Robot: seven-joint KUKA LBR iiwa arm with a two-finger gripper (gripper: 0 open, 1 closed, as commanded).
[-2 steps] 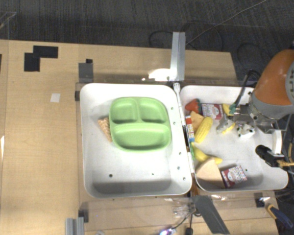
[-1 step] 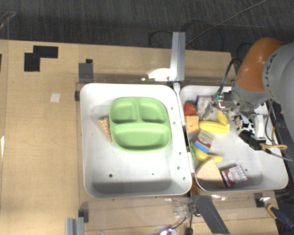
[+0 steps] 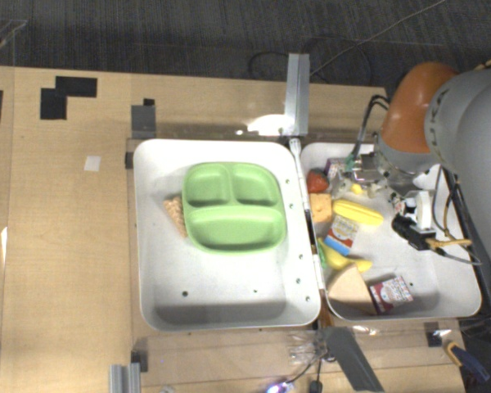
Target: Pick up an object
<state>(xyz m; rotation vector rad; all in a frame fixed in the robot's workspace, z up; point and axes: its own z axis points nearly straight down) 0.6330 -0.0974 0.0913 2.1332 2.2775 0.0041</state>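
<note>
The right bin holds a heap of small items. Among them are a red round piece, a long yellow piece, an orange block, a blue and white packet, a tan wedge and a dark red packet. My gripper hangs low over the far part of this bin, just above the yellow piece and right of the red one. The arm's grey body and orange band cover the bin's far right corner.
In the left bin lies a green divided plate, with a speckled tan cracker poking out under its left side. A metal post stands behind the wall between the bins. Cables trail by the arm at the right.
</note>
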